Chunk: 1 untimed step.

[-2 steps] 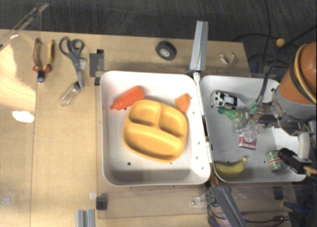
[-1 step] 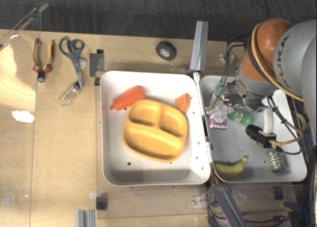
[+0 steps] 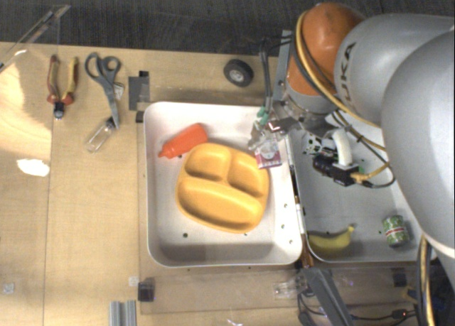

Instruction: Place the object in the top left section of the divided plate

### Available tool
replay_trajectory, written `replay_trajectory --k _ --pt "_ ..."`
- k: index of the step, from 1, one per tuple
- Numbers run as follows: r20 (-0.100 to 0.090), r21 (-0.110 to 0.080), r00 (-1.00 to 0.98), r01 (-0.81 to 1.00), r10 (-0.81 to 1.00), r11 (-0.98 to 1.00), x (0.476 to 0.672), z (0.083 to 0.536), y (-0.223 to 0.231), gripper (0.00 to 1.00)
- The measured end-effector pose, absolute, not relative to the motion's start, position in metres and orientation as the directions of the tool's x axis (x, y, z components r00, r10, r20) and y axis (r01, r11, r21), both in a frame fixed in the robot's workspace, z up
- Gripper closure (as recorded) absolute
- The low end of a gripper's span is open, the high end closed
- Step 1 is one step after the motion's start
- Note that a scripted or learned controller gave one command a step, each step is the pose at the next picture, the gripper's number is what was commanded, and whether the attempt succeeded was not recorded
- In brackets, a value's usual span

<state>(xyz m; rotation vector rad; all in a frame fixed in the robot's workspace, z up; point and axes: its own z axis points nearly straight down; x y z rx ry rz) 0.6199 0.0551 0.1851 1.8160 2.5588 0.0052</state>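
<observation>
Yellow plate (image 3: 222,188) with 3 sections sits tilted in the left bin (image 3: 160,246). Orange bottle (image 3: 183,140) lies on its side just beside the plate's upper-left edge.

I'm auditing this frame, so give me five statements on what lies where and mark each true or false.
1. The yellow divided plate lies in the left bin. True.
2. The orange bottle lies in a section of the plate. False: it lies on the bin floor beside the plate's upper left.
3. The banana lies in the right bin. True.
4. The green can stands on the plate. False: it is in the right bin.
5. The scissors lie on the bench, outside the bins. True.
</observation>
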Motion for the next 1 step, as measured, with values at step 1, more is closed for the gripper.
replay_trajectory --k 1 --pt "-0.001 0.005 -0.456 0.89 0.89 0.456 0.621 0.2034 0.1331 1.0"
